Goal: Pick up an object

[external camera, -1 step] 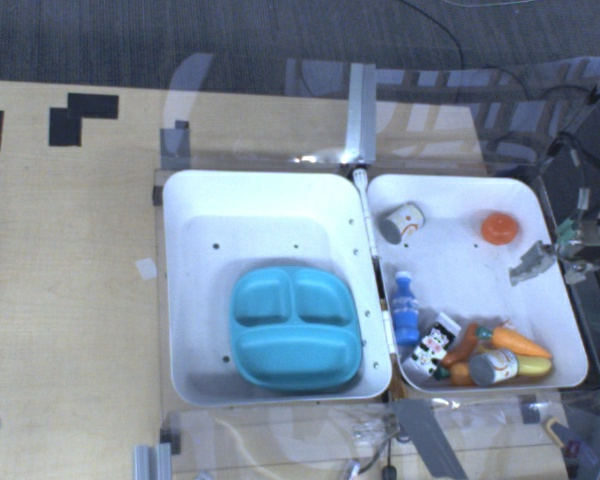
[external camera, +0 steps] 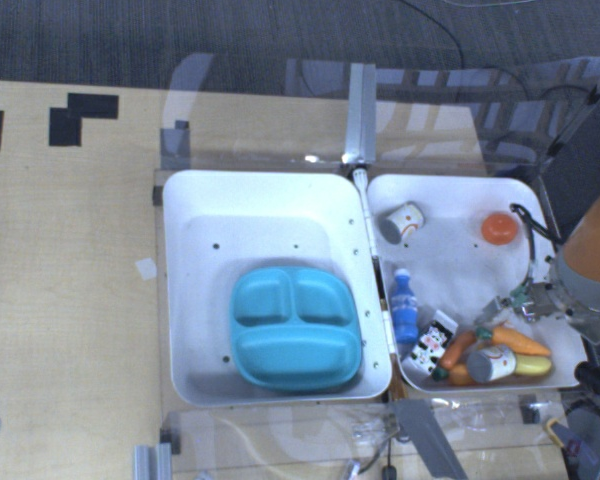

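Gripper (external camera: 520, 303) is hanging low at the right bin's (external camera: 450, 190) right edge; whether it is open or shut, cannot tell. Carrot (external camera: 521, 341) is lying just beside it in the near right corner, touching a can (external camera: 490, 365) and a banana (external camera: 533, 367). Judging the carrot the nearest target: descending straight, spanning its narrow width, avoiding the crowded neighbours. Bottle (external camera: 404, 308) is lying along the left wall.

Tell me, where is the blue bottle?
The blue bottle lies in the right bin, against its left wall, just above the black-and-white toy.
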`<state>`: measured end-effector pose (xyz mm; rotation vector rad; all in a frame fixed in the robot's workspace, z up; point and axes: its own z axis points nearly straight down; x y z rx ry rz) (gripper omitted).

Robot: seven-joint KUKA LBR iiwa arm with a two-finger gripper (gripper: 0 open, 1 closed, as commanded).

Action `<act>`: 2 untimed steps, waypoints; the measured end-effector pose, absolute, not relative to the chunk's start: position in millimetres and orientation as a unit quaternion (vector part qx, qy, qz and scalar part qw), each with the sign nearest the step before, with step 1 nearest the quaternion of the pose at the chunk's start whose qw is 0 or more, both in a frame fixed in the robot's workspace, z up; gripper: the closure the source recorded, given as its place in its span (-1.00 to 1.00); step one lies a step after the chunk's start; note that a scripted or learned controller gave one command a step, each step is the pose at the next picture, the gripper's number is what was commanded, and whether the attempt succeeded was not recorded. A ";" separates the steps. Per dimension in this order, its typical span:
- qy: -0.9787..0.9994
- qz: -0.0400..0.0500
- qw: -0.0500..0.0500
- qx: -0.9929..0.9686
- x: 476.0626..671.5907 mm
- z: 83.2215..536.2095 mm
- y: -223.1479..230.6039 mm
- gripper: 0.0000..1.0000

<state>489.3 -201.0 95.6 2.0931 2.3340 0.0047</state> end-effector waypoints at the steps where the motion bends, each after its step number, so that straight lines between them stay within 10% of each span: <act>1: 0.745 0.003 0.005 0.666 491.4 106.3 -200.2 1.00; 2: 0.752 0.002 0.004 0.659 517.5 264.0 -163.1 1.00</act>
